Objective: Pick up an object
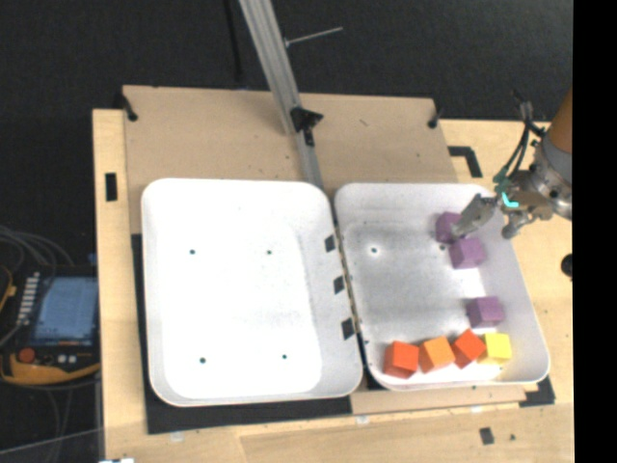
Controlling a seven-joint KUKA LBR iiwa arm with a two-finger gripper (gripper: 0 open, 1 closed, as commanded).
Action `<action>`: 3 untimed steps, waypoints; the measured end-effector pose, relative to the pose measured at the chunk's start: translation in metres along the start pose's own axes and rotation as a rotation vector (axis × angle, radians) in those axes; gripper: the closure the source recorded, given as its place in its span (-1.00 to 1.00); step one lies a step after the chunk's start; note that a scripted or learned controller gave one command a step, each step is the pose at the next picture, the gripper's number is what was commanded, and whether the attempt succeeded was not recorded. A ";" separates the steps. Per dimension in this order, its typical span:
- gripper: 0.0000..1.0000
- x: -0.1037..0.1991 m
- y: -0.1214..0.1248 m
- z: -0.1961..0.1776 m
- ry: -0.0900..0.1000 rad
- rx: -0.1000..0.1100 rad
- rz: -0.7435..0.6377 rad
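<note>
My claw [492, 218] hangs with its fingers spread over the right white plastic bin [405, 287], one finger by two small purple foam cubes [459, 241]. Nothing sits between them, so the pick is not yet made. I judge closing and lifting remain.

Wooden bench [241, 128], two white bins [241, 292] [386, 287], perhaps touching

A pale wooden bench [241, 133] is set on a dark carpeted floor [96, 27]. A slanted metal pole [275, 61] is mounted at its rear edge. Cables and a handheld pendant [53, 321] are seen at the left.
</note>
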State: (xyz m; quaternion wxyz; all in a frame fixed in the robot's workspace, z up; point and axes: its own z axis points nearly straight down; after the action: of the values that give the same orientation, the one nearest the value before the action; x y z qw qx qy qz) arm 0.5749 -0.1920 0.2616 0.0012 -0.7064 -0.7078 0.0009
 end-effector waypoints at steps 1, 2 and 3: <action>-1.00 0.000 0.001 -0.002 -0.001 -0.004 -0.001; -1.00 -0.006 -0.006 0.042 -0.002 -0.001 0.003; -1.00 -0.004 -0.012 0.087 -0.002 0.000 0.003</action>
State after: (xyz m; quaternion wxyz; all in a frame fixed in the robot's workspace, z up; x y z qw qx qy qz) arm 0.5626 -0.1960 0.1751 0.0006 -0.7076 -0.7066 0.0015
